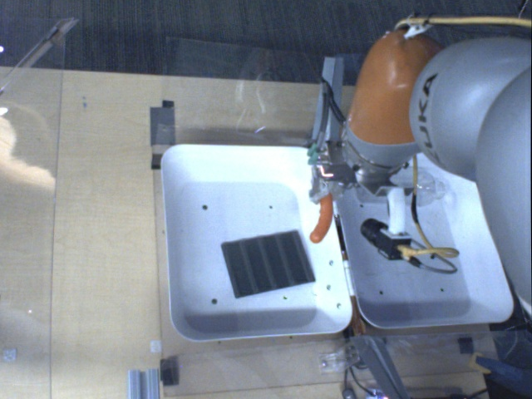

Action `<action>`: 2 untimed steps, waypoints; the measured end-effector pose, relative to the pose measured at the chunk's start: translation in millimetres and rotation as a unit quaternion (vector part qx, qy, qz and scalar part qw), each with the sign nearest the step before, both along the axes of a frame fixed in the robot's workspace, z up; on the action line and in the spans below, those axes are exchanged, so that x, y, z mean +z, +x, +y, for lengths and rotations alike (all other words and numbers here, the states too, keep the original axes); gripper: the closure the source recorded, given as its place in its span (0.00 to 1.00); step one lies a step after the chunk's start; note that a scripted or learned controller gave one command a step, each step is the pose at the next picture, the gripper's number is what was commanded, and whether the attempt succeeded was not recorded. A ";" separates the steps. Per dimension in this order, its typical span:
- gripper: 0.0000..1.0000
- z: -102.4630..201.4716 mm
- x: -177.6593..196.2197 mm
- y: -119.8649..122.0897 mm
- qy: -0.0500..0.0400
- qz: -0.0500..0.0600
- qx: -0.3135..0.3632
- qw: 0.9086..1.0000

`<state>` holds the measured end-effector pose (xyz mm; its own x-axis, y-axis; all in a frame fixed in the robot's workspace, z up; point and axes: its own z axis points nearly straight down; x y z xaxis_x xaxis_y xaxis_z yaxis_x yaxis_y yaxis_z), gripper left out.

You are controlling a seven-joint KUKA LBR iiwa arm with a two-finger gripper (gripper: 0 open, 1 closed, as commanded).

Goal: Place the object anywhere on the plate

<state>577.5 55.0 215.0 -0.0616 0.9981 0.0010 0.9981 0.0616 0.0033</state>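
A dark ribbed rectangular plate (268, 263) lies flat in the left bin (191, 223), towards its front. A slim orange sausage-shaped object (322, 221) hangs nearly upright over that bin's right edge, its upper end pinched in my gripper (325, 193). The gripper is shut on it, under the grey wrist and orange band. The object is up and to the right of the plate's far right corner and clear of it. Its lower tip points down at the bin floor beside the divider.
The right bin (465, 306) lies mostly under the arm. A black part with a yellow cable (397, 243) and a white piece (399, 210) show above its floor. The rim between the bins (347, 281) runs just right of the hanging object.
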 end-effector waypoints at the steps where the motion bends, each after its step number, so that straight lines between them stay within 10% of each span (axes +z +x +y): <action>1: 1.00 47.5 -28.8 -33.2 0.000 0.000 0.096 0.995; 2: 0.00 46.9 -28.7 -33.0 0.000 0.000 0.096 0.995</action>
